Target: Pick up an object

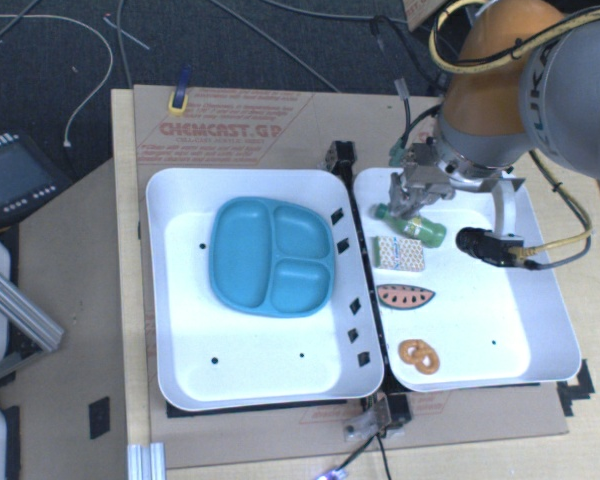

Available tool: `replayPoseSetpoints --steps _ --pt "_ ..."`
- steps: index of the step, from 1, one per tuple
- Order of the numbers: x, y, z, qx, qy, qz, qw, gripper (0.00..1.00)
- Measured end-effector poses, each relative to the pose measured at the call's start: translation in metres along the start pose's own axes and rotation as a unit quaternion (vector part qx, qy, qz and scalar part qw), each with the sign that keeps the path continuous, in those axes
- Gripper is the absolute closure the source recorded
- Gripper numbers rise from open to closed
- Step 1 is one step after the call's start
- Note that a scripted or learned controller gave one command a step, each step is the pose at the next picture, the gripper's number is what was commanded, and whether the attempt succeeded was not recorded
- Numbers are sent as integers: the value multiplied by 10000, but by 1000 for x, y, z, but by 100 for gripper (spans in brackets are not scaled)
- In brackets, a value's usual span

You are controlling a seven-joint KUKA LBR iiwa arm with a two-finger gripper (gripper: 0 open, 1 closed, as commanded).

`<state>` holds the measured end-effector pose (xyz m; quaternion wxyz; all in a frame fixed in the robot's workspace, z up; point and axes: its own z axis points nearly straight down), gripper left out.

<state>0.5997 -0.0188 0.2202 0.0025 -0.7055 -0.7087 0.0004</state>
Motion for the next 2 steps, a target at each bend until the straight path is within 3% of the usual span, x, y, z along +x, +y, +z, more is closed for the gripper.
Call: replayPoseSetpoints --steps 2 --pt "99 -46 6 1 -2 -6 10000 100"
